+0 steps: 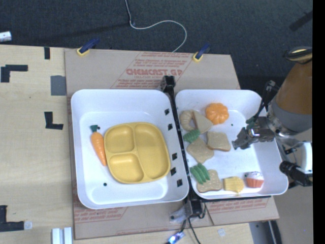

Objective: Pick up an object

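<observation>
My gripper (240,141) hangs over the right bin (256,99), near its right side, just right of a slice of toy bread (219,141). Nothing shows between its fingers. The right bin also holds an orange pumpkin-like toy (217,113), a pale ring-shaped pastry (187,119), green leafy pieces (192,135), another bread slice (199,151), a green pod on a cracker (202,175), a yellow cheese piece (234,185) and a red-and-white cupcake (254,180).
The left bin (84,103) holds a yellow divided plate (136,152) and a toy carrot (98,146) at its left. The two bins meet at a black clip divider (175,136). Cardboard lies beneath them, and a white cable (152,24) runs behind.
</observation>
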Available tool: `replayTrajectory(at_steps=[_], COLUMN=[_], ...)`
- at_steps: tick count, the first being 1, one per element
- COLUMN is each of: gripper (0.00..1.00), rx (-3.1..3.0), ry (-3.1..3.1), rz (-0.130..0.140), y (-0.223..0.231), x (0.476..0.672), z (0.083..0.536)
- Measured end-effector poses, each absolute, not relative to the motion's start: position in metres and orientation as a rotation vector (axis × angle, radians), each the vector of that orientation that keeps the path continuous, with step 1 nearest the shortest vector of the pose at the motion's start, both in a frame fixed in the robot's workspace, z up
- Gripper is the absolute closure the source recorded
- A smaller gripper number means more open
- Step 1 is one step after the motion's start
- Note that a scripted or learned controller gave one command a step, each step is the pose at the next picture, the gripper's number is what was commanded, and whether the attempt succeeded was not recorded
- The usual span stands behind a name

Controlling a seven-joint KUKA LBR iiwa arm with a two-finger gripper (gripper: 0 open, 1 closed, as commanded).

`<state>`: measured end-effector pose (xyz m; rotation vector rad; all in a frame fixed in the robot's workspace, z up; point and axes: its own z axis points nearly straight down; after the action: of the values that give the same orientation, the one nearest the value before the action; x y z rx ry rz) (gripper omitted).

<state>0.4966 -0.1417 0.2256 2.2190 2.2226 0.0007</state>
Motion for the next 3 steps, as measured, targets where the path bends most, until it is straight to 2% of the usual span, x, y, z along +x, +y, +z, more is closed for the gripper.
replayTrajectory(at_steps=[2, 3], gripper=[1.00, 1.00], rx=[2.214, 2.217], ry=[2.230, 2.228], rz=[0.002, -0.002], y=[-0.053, -0.014], x=[0.547, 0.568], z=[0.240, 0.229])
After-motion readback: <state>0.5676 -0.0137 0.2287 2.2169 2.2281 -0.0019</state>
